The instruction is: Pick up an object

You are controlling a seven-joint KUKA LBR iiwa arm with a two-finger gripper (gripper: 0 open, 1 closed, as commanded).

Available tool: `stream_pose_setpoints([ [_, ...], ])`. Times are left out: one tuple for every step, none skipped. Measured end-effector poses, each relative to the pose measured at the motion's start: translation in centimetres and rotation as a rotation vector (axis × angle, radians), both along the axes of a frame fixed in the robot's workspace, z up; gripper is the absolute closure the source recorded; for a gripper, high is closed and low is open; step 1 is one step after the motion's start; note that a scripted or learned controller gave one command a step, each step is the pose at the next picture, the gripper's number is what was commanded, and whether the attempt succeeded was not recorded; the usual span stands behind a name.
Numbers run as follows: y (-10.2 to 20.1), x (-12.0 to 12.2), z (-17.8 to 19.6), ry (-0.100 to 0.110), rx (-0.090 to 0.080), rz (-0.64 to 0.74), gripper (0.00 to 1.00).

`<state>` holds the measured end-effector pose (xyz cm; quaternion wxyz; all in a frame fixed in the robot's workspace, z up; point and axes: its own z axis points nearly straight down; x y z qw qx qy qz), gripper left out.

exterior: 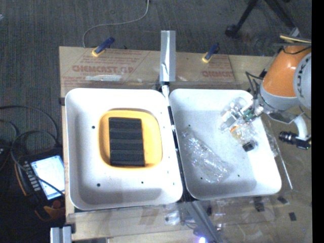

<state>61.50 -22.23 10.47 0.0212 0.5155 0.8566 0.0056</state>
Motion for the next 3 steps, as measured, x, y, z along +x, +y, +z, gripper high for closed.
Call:
stream_pose_setpoints([
  [-0.1, 1.0, 0.0, 0.011, -0.002, 0.119, 0.00],
  [-0.1, 1.0, 0.0, 0.010, -0.001, 0.119, 0.00],
  [7.1, 2.6, 0.7, 0.041, 0.010, 0.155, 0.00],
])
